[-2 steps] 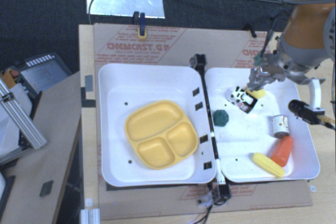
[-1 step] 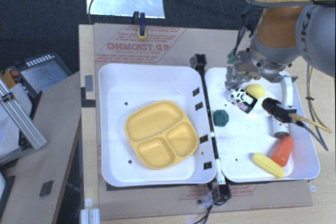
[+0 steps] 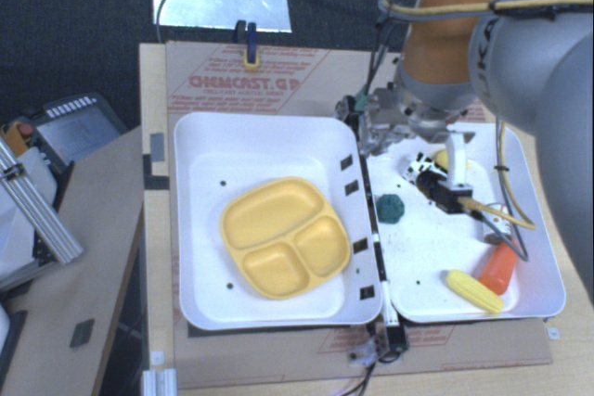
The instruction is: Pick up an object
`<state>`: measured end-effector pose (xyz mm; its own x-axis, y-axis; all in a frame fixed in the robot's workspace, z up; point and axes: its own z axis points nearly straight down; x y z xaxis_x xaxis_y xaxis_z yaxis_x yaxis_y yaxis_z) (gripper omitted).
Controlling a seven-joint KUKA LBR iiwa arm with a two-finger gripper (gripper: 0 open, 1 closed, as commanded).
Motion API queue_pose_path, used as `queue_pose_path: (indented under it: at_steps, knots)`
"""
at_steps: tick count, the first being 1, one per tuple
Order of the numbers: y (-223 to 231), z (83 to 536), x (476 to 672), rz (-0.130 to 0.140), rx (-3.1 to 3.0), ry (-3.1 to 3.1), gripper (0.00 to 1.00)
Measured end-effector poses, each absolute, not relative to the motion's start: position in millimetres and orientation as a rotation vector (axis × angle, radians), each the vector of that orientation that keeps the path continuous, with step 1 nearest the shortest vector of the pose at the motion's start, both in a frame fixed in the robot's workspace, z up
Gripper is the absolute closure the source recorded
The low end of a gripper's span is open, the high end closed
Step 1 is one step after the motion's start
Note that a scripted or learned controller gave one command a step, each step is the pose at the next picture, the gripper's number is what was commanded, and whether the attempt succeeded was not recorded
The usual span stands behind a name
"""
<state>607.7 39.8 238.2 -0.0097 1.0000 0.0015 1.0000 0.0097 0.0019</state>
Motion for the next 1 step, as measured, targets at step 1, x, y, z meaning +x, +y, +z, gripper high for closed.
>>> queue_pose_path:
  at_steps: [1]
  knots:
    - [89.5, 240.2, 611.8, 0.006, 2.21, 2.232, 1.0]
